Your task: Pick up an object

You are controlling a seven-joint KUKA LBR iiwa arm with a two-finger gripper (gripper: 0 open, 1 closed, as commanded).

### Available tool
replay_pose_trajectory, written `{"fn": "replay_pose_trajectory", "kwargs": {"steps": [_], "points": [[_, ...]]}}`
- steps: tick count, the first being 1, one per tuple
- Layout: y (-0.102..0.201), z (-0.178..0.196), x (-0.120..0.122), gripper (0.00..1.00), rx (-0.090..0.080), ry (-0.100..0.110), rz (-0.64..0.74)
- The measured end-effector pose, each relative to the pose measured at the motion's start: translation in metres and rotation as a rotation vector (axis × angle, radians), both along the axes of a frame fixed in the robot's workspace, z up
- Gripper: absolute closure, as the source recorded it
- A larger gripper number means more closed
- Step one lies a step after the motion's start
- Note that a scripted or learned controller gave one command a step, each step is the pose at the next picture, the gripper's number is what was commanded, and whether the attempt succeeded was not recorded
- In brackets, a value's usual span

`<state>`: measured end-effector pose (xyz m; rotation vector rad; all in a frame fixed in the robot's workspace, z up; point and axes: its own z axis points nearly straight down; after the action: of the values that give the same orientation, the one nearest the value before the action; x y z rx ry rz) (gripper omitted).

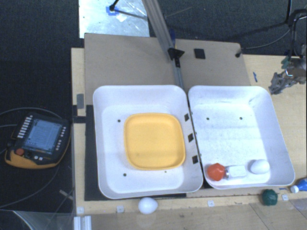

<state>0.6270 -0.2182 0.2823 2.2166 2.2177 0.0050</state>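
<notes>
Landmark: the yellow plate point(155, 141), square with rounded corners, lying flat in the middle of the left bin point(108, 128). Right of the plate, across the seam where the two rims meet, sits the right bin point(230, 128). Three things lie in a row along that bin's near wall, all to the right of the plate and slightly nearer the camera: an orange-red ball point(216, 171) closest to the plate, a small white block point(237, 171) touching or just beside the ball, then a white egg-shaped object point(259, 166) furthest from the plate. On the counter point(230, 207), outside the bins: a second white egg-shaped object point(147, 205) nearer the camera than the plate, just beyond the left bin's rim, and a dark green ball point(269, 197) far right of the plate past the right bin's near corner. The hand point(283, 80) hangs far to the right of the plate and further back, outside the right bin's far corner, well apart from every object; released or clenched, cannot tell. A teach pendant point(37, 142) rests left of the plate, off the counter
</notes>
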Motion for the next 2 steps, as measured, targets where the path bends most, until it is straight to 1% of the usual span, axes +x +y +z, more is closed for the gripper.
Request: {"fn": "replay_pose_trajectory", "kwargs": {"steps": [1, 2], "points": [[0.000, 0.011, 0.000, 1.00, 0.001, 0.005, 0.000], [0.042, 0.006, 0.005, 1.00, 0.003, 0.006, 0.003]]}}
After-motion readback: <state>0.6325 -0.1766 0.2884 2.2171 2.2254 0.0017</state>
